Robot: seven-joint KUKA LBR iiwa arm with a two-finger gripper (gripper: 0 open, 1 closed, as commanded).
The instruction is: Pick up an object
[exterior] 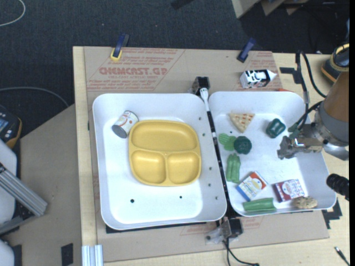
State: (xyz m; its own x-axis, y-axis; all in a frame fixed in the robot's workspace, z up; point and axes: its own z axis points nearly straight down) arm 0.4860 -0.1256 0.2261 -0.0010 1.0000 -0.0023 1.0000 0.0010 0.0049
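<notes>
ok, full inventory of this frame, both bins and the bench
Divided tray: 1, yellow, left bin centre.
Small can: 1, white and grey, on its side by the tray's upper left corner.
Wedge: 1, tan, right bin top.
Cup: 1, dark green, right bin upper right.
Green items: about four, right bin's left side and bottom.
Small boxes: 2, one blue-edged, one red, right bin bottom.
Tan lump: 1, bottom right corner.
Black-and-white item: 1, on the bench above the right bin.
Clamps: 2, blue, bench top edge.
Gripper: 1, grey, over the right bin's right side.
</notes>
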